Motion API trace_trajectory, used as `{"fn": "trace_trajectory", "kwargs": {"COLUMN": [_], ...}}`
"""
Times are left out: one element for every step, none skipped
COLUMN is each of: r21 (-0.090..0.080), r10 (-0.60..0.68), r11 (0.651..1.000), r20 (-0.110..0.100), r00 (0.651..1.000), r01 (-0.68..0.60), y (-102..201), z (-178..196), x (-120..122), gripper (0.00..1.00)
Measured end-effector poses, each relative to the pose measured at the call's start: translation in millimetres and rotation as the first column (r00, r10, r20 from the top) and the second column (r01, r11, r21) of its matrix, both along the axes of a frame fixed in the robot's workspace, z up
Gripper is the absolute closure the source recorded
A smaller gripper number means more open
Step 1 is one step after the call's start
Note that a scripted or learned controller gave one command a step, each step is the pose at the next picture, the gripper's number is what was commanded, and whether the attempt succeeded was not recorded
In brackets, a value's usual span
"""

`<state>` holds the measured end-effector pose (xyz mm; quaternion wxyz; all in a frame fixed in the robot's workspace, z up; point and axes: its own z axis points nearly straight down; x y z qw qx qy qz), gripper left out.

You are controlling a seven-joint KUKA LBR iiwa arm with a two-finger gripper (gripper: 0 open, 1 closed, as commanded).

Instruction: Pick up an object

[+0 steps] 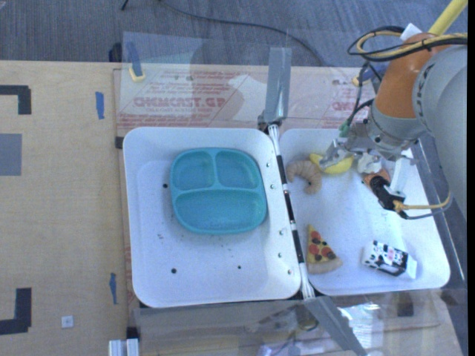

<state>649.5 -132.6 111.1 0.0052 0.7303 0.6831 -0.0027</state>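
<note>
Since gripper [338, 154] sits at banana [334, 165], finger state unclear; centre on it before closing, avoid croissant [305, 173].

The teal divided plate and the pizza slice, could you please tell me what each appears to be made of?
The teal divided plate looks like moulded plastic with a smooth, matt finish: one even colour, rounded compartment ridges. The pizza slice is probably a plastic or rubber toy, judging by its flat, uniform colours; the view is too coarse to say which.
</note>
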Motion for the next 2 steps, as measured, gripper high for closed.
{"fn": "trace_trajectory", "kwargs": {"r21": [0.015,0.038], "r10": [-0.069,-0.192], "r11": [0.997,0.98], "r20": [-0.031,-0.053], "r00": [0.997,0.98], "r01": [0.07,0.194], "y": [-5,-41], "z": [-22,-22], "x": [14,16], "gripper": [0.0,0.0]}}
